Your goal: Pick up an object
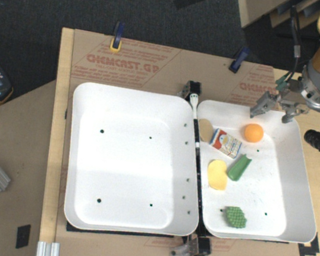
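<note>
Your gripper (276,108) hangs with its two fingers spread apart and nothing between them over the far rim of the right bin (303,177), at about one o'clock from that bin's centre. The nearest pick is the orange ball (253,133), lying just toward seven o'clock of the fingers and apart from them. To take it well, you would centre the open fingers over the ball before descending, since a round thing is likely to roll off a glancing touch. The small carton (225,143) sits at nine o'clock of the ball, near but not touching, so a close along the twelve-to-six line looks safer. The green block (238,167) and yellow piece (217,175) appear to touch each other near the bin's middle; the green knobbly object (234,217) lies alone toward six o'clock. Open floor runs along the bin's three o'clock side, and the left bin (85,143) offers bare room.
</note>
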